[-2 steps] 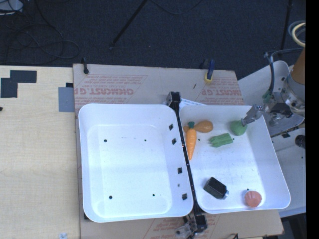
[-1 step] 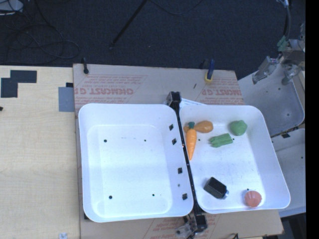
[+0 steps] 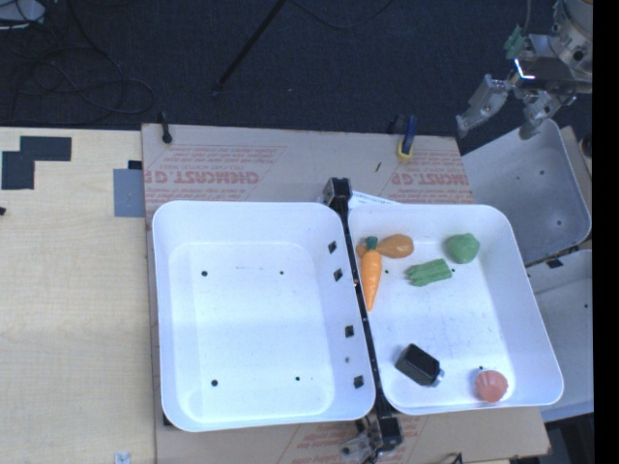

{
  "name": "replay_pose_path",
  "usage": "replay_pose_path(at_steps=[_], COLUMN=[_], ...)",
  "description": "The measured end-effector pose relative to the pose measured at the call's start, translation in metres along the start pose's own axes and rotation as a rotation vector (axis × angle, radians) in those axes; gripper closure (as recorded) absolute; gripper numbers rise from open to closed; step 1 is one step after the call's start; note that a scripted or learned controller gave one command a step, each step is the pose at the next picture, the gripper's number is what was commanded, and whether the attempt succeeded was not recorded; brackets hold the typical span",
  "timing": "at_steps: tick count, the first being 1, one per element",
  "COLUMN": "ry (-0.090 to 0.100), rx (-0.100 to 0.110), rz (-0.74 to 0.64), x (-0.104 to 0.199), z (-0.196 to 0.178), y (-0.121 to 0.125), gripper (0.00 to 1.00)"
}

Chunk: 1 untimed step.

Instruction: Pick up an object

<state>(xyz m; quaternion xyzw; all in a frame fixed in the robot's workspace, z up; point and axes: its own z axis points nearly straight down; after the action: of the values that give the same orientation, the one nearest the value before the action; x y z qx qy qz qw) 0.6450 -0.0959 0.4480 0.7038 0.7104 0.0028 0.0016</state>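
My gripper [image 3: 511,100]: up at the far right, off beyond the bins and over the grey metal plate [image 3: 542,191]; its two fingers are spread apart with nothing between them.
My arm: reaching in from the right edge, with just the wrist end in sight.
Right bin [image 3: 527,288]: holds all the objects I could pick.
Carrot [image 3: 370,275]: lying along the bin's left wall, green top pointing far, tip pointing near.
Orange piece [image 3: 396,246]: just beside the carrot's top, at the far left of the bin.
Long green vegetable [image 3: 428,273]: near the middle of the far half, lying crosswise.
Round green piece [image 3: 462,247]: toward the far right, close to the long green one.
Black block [image 3: 419,364]: in the near half, about mid-width, tilted.
Reddish ball [image 3: 491,386]: in the near right corner, apart from the black block.
Left bin [image 3: 174,259]: beside the right bin, the two meeting along a black divider [image 3: 353,298].
Bench: cardboard sheet [image 3: 261,167] under both bins, pale wood to the left.
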Motion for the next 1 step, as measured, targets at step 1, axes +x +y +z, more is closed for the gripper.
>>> replay_pose_path(at_steps=[1], ry=[0.001], rx=[0.003], rz=[-0.001], x=[0.0983], z=[-0.0466], y=[0.0005], gripper=[0.0])
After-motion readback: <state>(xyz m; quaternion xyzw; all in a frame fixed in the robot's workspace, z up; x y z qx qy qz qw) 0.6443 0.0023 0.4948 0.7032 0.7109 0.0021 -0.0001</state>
